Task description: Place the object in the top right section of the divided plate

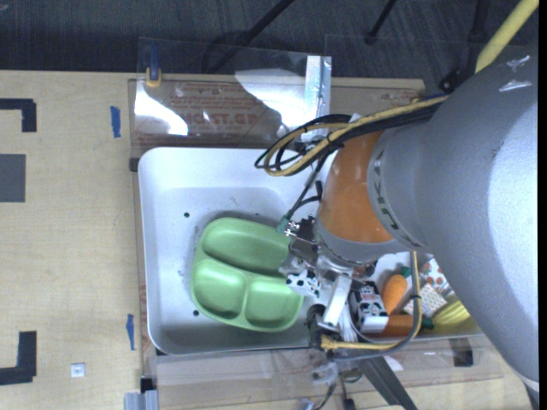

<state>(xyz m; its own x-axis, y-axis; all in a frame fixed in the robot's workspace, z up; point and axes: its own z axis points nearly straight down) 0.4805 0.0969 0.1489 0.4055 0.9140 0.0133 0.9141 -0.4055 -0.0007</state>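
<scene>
A green divided plate with three sections lies in the left white bin, one long section at the top and two smaller ones below. My gripper hangs over the plate's right edge, largely hidden under the orange-banded wrist. A small black-and-white spotted thing shows just below the wrist, at the plate's right rim. Whether it is held is hidden from this view.
The grey arm covers most of the right bin. Beside it lie a carrot, a yellow item, a patterned box and a small white-and-black object. Cables loop above the wrist. A clear plastic wall stands behind the bins.
</scene>
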